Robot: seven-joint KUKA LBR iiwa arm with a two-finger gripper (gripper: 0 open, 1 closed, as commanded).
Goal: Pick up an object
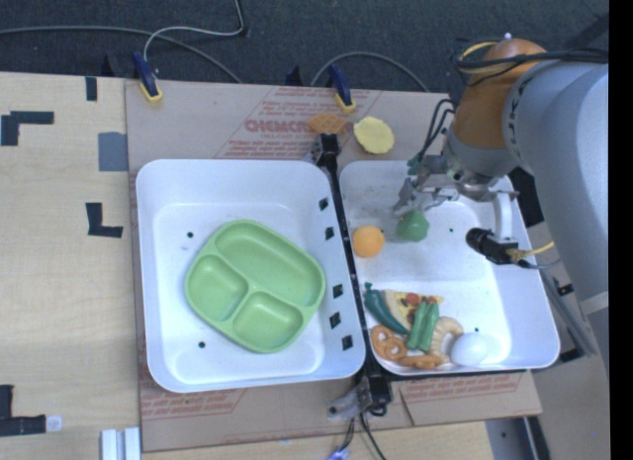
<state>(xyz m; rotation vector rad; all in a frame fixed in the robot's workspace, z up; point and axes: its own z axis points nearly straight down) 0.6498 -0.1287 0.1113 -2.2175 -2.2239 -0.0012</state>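
Camera view looks down on the gripper [415, 206] low over the right bin [514, 300], with a small green object [413, 227] directly at its tips. Whether that object sits between them or just under them is unclear, and I cannot tell if the gripper is open or closed. An orange ball [368, 241] lies just left; a heap of toy food [410, 324] lies nearer.

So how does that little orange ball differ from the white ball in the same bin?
The orange ball lies alone by the right bin's left wall; the white ball sits in its near corner, against a pile of toy food. The white ball looks somewhat larger. Both are round, plain and lying loose, away from the gripper.
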